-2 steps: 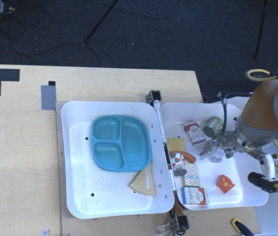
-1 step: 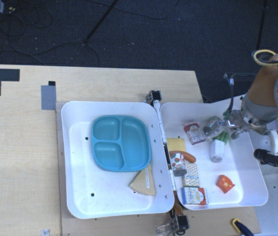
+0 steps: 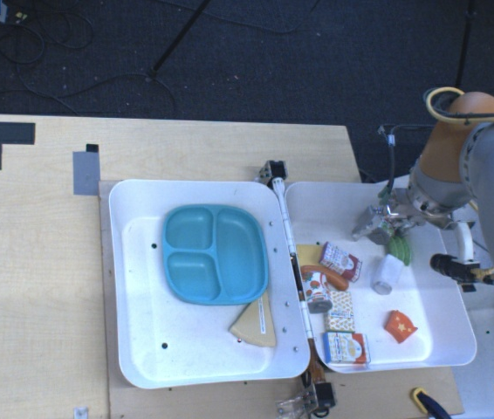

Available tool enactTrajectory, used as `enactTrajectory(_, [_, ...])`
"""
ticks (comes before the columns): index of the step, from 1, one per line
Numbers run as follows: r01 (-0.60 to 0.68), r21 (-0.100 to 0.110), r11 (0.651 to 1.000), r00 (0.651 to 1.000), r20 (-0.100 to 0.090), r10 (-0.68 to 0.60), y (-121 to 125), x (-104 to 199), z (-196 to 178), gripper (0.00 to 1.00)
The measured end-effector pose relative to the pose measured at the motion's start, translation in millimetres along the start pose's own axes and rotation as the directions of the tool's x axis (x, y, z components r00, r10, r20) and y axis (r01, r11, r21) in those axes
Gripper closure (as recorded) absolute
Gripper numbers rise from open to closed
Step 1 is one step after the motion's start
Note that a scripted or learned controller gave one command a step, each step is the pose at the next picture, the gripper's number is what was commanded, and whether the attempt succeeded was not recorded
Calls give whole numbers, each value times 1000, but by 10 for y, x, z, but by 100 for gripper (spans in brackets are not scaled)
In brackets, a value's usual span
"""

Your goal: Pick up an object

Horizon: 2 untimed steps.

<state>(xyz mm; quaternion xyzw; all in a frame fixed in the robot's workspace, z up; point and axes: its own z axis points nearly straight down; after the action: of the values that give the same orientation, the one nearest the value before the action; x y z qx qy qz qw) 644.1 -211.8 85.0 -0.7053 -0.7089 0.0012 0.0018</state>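
Dark carpet with loose cables lies beyond the wooden tabletop (image 3: 37, 278), which carries two white bins side by side. Left bin (image 3: 133, 356): a blue tray (image 3: 215, 254) near centre, with a tan wedge (image 3: 256, 326) at its 5 o'clock. Right bin (image 3: 443, 343): small packets cluster along its 9 o'clock wall, a white cylinder (image 3: 387, 274) lies near centre, a green item (image 3: 400, 250) touches the cylinder at 12 o'clock, and a red item (image 3: 401, 326) sits at 5 o'clock, well apart from the rest.

Arm (image 3: 461, 160) reaches in from 3 o'clock. Gripper (image 3: 385, 223) hangs over the bin's 12 o'clock area, just above the green item; nothing is visible between its fingers, and their state cannot be determined.

Handling estimate: the cylinder appears light, rigid and smooth, so liable to roll. Grasp across its short axis at mid-length.
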Motion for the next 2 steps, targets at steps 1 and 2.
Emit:
enactTrajectory(1, [-4,-3,1000,1000,1,4,-702,-18,-8,0])
enactTrajectory(2, [-2,-1,1000,1000,0,2,-1,-12,-802,0])
